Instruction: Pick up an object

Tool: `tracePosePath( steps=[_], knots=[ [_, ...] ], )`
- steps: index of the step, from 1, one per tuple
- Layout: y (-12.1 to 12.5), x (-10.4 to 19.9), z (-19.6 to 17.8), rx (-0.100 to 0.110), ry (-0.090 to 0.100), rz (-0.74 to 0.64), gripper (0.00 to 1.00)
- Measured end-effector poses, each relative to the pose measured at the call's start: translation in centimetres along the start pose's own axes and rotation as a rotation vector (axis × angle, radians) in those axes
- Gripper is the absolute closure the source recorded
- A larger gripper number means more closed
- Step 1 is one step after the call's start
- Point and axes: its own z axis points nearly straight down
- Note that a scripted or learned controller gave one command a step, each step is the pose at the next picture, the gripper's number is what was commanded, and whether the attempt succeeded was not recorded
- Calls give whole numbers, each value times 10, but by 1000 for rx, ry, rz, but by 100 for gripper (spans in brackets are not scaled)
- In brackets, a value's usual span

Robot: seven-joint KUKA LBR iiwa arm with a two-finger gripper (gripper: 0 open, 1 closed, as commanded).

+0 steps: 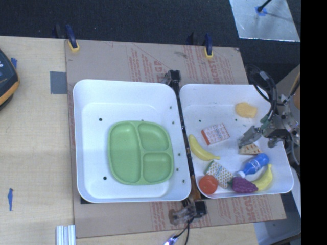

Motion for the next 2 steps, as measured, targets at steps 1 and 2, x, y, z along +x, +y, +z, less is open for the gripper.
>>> tracePosePath(
  steps=[1,2],
  knots=[
    [-2,-25,117,-3,-2,0,0],
    [33,-69,151,-1,0,1,0]
  ],
)
